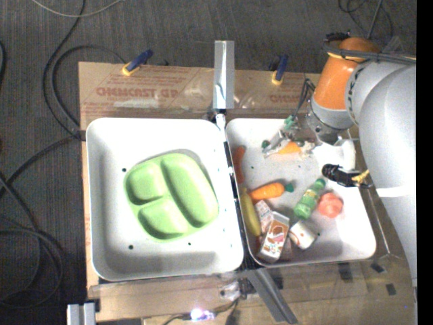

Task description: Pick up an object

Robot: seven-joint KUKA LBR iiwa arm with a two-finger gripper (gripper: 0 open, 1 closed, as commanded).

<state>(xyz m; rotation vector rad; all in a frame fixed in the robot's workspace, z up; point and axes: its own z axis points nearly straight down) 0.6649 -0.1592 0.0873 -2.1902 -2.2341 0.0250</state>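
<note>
One orange piece (289,148) is sitting under my gripper (292,139) at two o'clock in the right bin (352,244); I'm hovering to grab, finger state unclear.

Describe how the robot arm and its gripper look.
The arm is bulky, rounded and pale grey, with a glossy orange band above the wrist. The gripper is a small dark metallic assembly with greenish details; thin dark cables run beside the wrist.
</note>
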